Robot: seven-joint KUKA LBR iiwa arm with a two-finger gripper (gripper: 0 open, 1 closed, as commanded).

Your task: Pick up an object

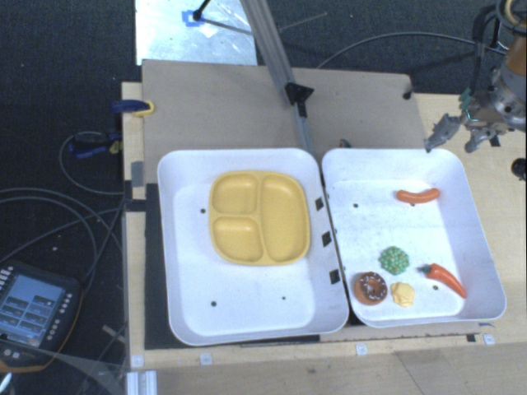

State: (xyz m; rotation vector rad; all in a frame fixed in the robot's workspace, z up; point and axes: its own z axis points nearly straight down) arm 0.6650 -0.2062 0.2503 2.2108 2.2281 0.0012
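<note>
The right bin [461,179] holds several toy foods: an orange sausage [417,194] near its far side, a green bumpy ball [394,259], a brown donut [370,287], a small yellow piece [403,294] and a red-orange chili pepper [445,278] along its near side. My gripper [458,135] hangs above the bin's far right corner, beyond the sausage. Its two fingers are spread apart with nothing between them.
The left bin [185,245] holds a yellow three-compartment plate [258,217]. A grey pole [272,39] slants over the bench behind the bins. Cables and a teach pendant [33,303] lie on the floor at left.
</note>
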